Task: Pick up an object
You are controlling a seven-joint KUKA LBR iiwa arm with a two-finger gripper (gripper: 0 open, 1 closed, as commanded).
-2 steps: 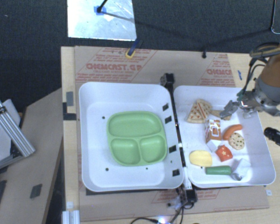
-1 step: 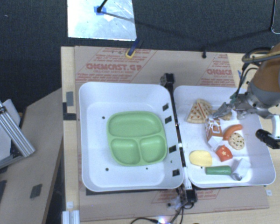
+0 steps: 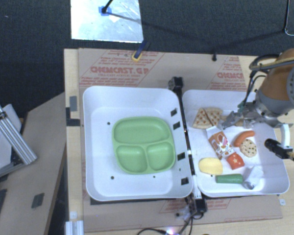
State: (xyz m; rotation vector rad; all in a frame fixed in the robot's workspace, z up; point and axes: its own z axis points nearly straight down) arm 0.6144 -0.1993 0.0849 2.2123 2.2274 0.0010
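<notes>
Near right bin's (image 3: 284,182) far edge: gripper (image 3: 233,119) low, fingers' state cannot tell | nearest object: waffle (image 3: 207,117), just beside it | likely light, rigid plastic, flat; pinch across its edges.

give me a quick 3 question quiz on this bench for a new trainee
1. True or false: the green divided plate lies in the left bin.
2. Which item lies nearest the front rim of the right bin? A) waffle pieces B) green vegetable C) sausage
3. Fill in: the gripper hangs over the ____ bin, just right of the waffle pieces.

Key
1. True. The plate sits in the middle of the left bin.
2. B. The green vegetable lies along the front, below the yellow lemon-like item.
3. Right. The arm comes in from the right side and its tip sits near the far part of that bin.
</notes>
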